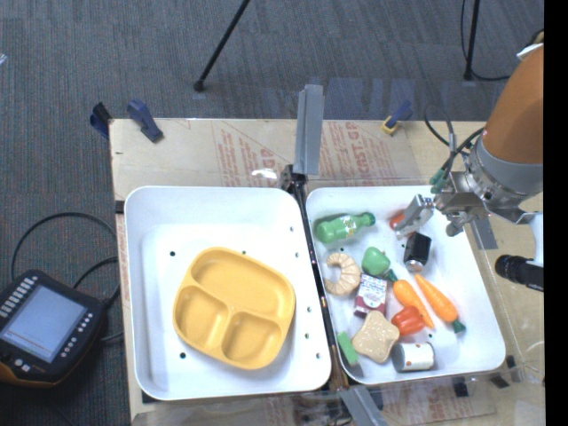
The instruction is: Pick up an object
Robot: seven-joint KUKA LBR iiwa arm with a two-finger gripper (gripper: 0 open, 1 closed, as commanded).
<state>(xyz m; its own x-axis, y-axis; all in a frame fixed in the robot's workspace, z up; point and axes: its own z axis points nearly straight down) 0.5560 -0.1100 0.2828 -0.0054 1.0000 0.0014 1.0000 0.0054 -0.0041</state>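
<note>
Near the bottom edge of the right bin (493, 331): a white-and-grey can (413, 356) on its side, a toast slice (374, 335) just left of it, a red pepper (406, 320) just above.

Further up, mid-bin: two carrots (435, 298) slanting from upper left to lower right, a green pepper (376, 261) and a croissant (342, 273) to their left.

Above those, the likeliest target by judgement: a black cylinder (417, 249), lying apart from the carrots and the green pepper, long axis running close to up-down in the frame with a slight lean to the right at the top. Sits just below and a little left of the pincer (439, 209), nearer to it than any other toy.

Further left, near the bin's upper left corner: a green bottle (343, 227) on its side, long axis left-right.

At the upper right of the bin: the pincer, hanging over the bin's top edge; cannot tell how wide it stands, nor whether anything is held. Probably calls for a short drop down and left onto the cylinder, closing across its narrow width.

In the left bin (133, 238): a yellow divided plate (234, 306), well apart from the pincer.
</note>
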